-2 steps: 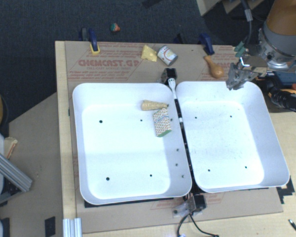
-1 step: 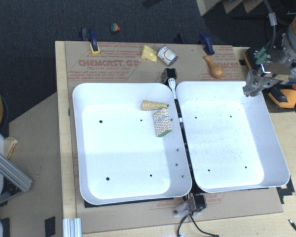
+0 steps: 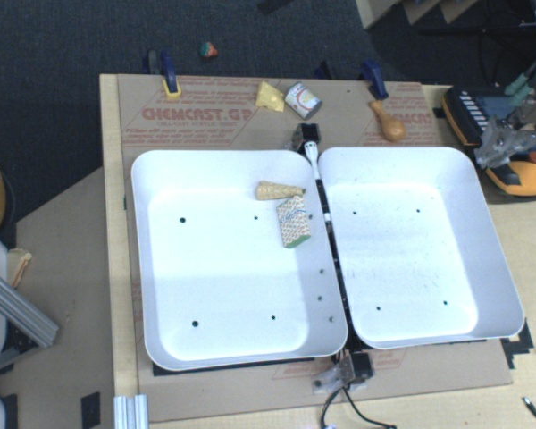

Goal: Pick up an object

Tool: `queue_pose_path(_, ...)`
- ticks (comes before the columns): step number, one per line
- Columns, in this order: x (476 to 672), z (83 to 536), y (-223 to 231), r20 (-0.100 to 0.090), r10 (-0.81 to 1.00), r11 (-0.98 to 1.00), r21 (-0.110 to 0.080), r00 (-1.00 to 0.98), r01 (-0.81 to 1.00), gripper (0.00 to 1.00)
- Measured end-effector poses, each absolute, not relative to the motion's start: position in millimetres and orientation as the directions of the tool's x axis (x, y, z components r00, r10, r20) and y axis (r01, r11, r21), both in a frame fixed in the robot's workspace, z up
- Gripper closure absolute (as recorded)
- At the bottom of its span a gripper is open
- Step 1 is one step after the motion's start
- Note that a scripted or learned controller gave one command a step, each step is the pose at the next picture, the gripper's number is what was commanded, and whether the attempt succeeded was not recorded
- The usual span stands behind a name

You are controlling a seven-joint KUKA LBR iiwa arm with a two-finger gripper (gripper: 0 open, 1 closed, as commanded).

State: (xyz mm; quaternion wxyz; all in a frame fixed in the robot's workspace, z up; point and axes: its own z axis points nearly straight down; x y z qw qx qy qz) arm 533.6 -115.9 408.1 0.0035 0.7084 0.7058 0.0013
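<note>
In the left bin (image 3: 161,266), near its upper right corner, we see a tan cone-shaped piece (image 3: 278,190) touching a patterned pouch (image 3: 293,221). We judge both light; the pouch looks soft, best pinched across its narrow width. We cannot tell the claw's state.

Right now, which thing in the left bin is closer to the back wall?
The tan cone-shaped piece; the green-patterned packet lies just in front of it.

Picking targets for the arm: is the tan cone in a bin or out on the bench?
In: the cone lies on its side inside the left bin, near its back wall.
</note>
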Motion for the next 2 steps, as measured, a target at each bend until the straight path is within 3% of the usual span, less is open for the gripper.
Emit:
queue_pose_path(1, 511.7, 384.4, -188.6, -0.002, 1.000, -0.008, -0.003, 0.008, 1.000, 1.00)
queue_pose_path(2, 492.9, 243.7, -140.9, 0.006, 1.000, 0.002, -0.016, -0.001, 1.000, 1.00)
